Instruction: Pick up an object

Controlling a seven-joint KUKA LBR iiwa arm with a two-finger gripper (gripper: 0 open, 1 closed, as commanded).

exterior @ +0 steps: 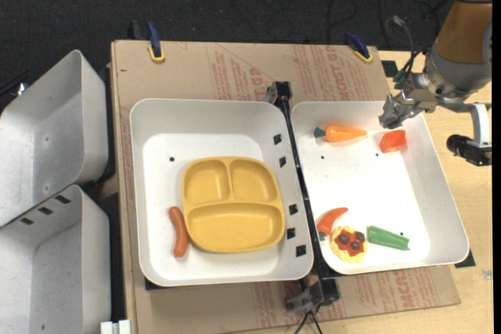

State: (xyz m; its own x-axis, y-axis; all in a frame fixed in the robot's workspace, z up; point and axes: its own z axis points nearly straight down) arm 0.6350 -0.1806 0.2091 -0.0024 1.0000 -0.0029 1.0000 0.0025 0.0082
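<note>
Now two white bins lie side by side under my arm.

On the left, the left bin (pixel 149 168) holds a sausage (pixel 179 231) just beside a yellow divided plate (pixel 232 204). The right bin (pixel 438 192) holds a carrot (pixel 342 134), a red pepper (pixel 331 219), a small pizza (pixel 349 242), a green piece (pixel 388 238) and a red block (pixel 393 140). My gripper (pixel 394 112) hangs just above this block; if it is clenched or released, I cannot tell.

Red block (pixel 393 140), R bin's far corner
</note>
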